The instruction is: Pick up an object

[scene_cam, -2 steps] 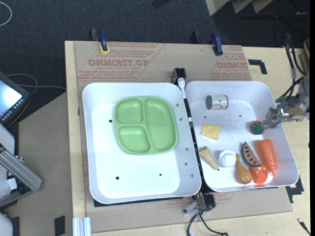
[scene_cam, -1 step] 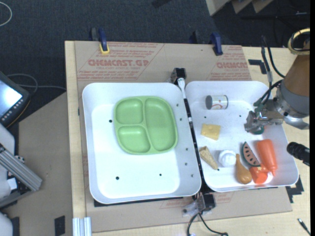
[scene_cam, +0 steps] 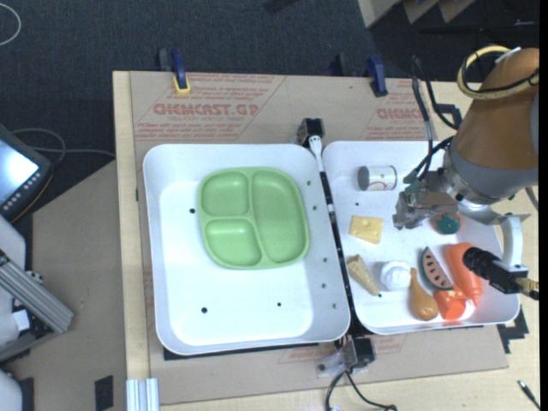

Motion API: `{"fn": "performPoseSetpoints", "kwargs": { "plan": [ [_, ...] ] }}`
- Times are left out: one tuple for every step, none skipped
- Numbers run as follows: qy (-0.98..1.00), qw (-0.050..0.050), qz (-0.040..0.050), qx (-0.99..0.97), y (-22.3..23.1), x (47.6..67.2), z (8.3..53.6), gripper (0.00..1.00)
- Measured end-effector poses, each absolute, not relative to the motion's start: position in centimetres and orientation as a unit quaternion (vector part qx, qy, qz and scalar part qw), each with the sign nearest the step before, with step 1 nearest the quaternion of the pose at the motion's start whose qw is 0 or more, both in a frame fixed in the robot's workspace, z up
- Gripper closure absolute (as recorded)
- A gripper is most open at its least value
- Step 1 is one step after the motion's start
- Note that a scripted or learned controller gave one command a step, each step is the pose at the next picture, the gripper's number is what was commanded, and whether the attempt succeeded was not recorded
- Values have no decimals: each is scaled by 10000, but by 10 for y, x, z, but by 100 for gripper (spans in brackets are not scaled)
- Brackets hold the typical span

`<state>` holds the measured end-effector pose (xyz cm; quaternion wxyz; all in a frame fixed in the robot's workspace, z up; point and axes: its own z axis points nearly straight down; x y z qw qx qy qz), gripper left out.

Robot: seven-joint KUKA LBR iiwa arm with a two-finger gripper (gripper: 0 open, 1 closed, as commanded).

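Observation:
My gripper [scene_cam: 414, 211] hangs over the right bin [scene_cam: 342, 165], in its middle part, just right of a yellow cheese wedge [scene_cam: 366, 229]. A teal round object [scene_cam: 447, 223] lies right beside the gripper, partly hidden by the wrist. A grey and white cylinder [scene_cam: 377, 177] lies toward the bin's far side. Along the near side are a tan cone [scene_cam: 363, 274], a white cap [scene_cam: 396, 276], a brown pear-shaped piece [scene_cam: 419, 299], a watermelon slice [scene_cam: 434, 268] and an orange carrot [scene_cam: 463, 274]. I see nothing held in the gripper.
The left bin [scene_cam: 167, 255] holds a green divided plate [scene_cam: 253, 217]. The arm's grey and orange body [scene_cam: 501, 118] covers the right bin's far right corner. A black bracket [scene_cam: 310, 130] sits between the bins at the far side.

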<state>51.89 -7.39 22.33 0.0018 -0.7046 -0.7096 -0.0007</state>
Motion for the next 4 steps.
{"fn": "performPoseSetpoints", "kwargs": {
  "plan": [
    [-7088, 19, 2, -7054, -26, 511, 218, 100],
    [-7071, 15, 8, -7071, -23, 501, 215, 100],
    [-7075, 0, -1, -7067, -20, 505, 215, 100],
    [-7071, 8, 3, -7071, -22, 501, 215, 100]
  ]
}}
